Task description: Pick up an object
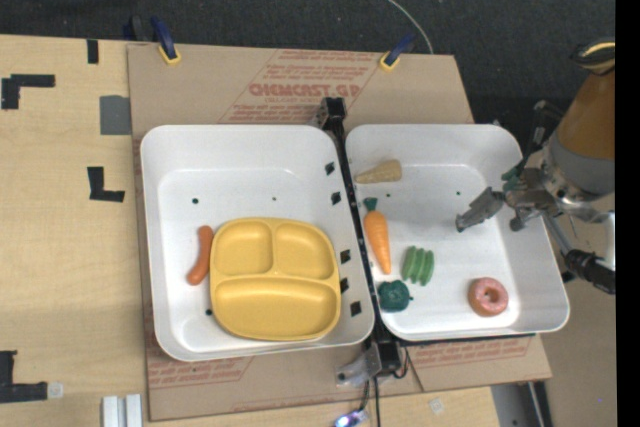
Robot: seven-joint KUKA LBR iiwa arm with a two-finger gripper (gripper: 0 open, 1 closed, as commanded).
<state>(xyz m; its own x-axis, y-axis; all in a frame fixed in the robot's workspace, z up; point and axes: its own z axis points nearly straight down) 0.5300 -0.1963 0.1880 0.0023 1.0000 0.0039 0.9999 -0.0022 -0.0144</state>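
Pink and near, one donut is lying at five o'clock in the right bin, with one broccoli, one green bean bundle, one carrot and one tan wedge beyond. Leftward, one yellow tray and one sausage are sitting. Nothing is lifted; the gripper is hovering spread, empty, at three o'clock.
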